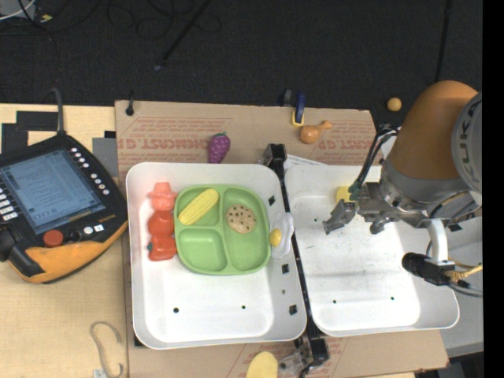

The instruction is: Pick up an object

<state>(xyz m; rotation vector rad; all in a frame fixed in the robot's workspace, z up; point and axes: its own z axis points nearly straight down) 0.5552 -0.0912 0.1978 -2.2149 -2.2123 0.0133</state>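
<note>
robot lab or test bench, not home. evidence: industrial arm [441,144] over two white bins [150,305] on cardboard sheet [181,132]; control pendant [55,203] with screen and buttons at left; loose cables [102,6] against dark backdrop; plastic toy food, corn [197,205] and cookie [241,218], on green divided plate [213,254].

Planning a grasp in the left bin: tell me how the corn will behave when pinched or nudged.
The corn looks like a smooth moulded toy, so probably stiff and light. Its rounded, tapering shape suggests it may roll or squirt out of a pinch. It lies in a compartment of the green plate, whose ridges would likely stop a roll.
</note>
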